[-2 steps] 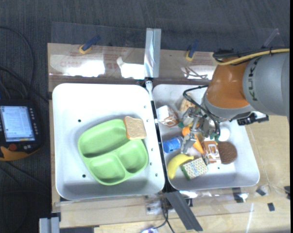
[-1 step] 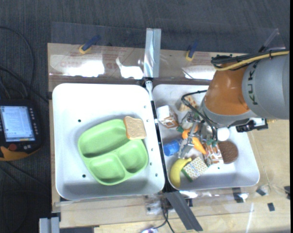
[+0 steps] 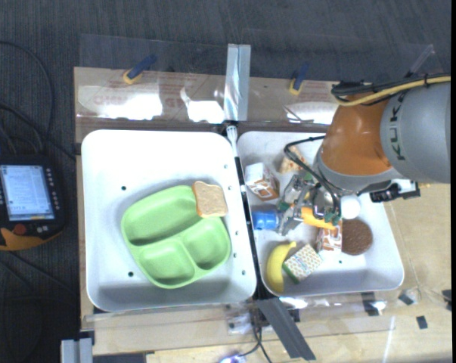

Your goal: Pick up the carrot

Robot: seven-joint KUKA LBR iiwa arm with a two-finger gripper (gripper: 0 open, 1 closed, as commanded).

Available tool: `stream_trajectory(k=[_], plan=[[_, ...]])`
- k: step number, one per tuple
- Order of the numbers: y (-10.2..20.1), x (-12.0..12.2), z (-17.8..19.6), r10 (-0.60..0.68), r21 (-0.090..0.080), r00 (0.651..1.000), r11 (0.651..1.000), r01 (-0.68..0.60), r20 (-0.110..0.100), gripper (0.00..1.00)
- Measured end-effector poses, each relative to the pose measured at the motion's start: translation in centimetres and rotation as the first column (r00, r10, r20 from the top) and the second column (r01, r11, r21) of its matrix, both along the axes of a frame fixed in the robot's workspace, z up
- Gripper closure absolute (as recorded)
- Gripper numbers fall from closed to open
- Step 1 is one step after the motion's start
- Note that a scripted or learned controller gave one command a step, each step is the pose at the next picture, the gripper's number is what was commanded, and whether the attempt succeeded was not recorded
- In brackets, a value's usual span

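Observation:
The carrot [image 3: 317,218] is a short orange piece with a green tip, lying in the middle of the right bin [image 3: 390,267]. My gripper [image 3: 297,205] hangs low over the bin just left of the carrot and partly overlaps its left end. I cannot see whether it touches the carrot. The orange band and grey body of the arm cover the bin's upper right part.
Packed around the carrot are a blue cup [image 3: 264,220], a banana [image 3: 275,265], a checkered box [image 3: 303,262], a red-and-white carton [image 3: 330,238], a brown disc [image 3: 356,237], a white ball [image 3: 350,206] and a snack packet [image 3: 262,188]. The left bin [image 3: 107,165] holds a green divided plate [image 3: 167,240] with a bread slice [image 3: 210,199].

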State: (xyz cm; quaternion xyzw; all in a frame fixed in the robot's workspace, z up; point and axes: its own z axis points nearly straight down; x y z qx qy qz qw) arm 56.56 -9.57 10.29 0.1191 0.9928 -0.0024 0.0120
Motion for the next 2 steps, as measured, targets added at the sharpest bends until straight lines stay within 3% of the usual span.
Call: stream_trajectory(k=[1,2], plan=[[5.8,-2.0,8.4,0.079,0.007,0.997,0.997,-0.079,-0.015,1.00],[12.3,-8.1,10.6,0.183,0.008,0.983,0.983,-0.183,-0.023,1.00]])
